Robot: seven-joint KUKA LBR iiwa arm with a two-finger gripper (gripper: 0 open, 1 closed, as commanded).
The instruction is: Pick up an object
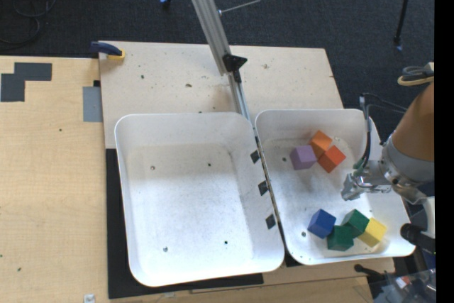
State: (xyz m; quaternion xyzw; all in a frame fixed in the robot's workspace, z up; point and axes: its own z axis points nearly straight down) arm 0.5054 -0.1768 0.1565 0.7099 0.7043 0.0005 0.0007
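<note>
Several small blocks lie in the right bin (298, 113). A purple block (303, 157) sits toward the back beside two orange ones (321, 141) (331, 158). At the front are a blue block (321, 223), two green blocks (357, 221) (340, 238) and a yellow block (374, 231). My gripper (357, 189) hangs over the right side of this bin, just behind the green and yellow blocks and to the right of the orange ones. I see nothing held in it.
The left bin (184, 223) stands beside the right one, joined along a shared rim with black clips (262, 186). A slanted metal pole (213, 25) rises behind the bins. A blue clamp (106, 50) sits at the board's far left corner.
</note>
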